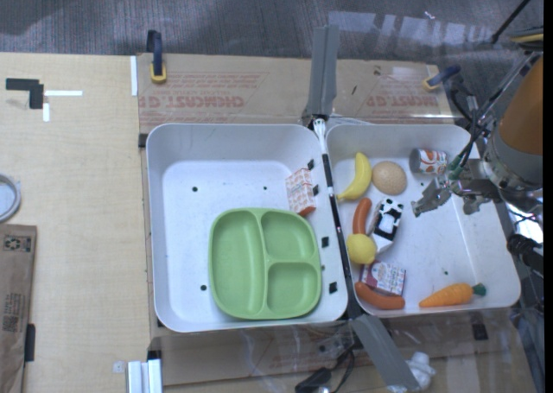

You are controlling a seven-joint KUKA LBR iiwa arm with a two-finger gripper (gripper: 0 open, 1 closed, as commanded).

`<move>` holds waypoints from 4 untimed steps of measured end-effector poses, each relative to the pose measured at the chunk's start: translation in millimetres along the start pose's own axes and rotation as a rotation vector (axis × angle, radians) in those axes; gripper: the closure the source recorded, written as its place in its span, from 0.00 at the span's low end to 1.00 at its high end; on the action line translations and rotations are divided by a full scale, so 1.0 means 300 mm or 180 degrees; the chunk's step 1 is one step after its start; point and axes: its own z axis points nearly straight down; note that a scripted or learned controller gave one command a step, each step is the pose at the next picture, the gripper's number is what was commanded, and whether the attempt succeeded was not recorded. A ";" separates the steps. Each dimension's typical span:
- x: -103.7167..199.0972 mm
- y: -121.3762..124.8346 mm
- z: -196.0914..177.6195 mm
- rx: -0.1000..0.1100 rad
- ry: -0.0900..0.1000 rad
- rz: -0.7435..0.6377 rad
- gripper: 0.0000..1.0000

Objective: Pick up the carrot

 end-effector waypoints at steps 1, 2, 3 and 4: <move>0.041 -0.066 -0.178 -0.0009 -0.0005 0.0055 0.00; -0.007 -0.113 0.220 -0.0001 0.0000 0.0805 0.00; -0.114 -0.115 0.453 0.0005 0.0004 0.1997 0.00; -0.115 -0.118 0.426 0.0015 0.0003 0.2004 1.00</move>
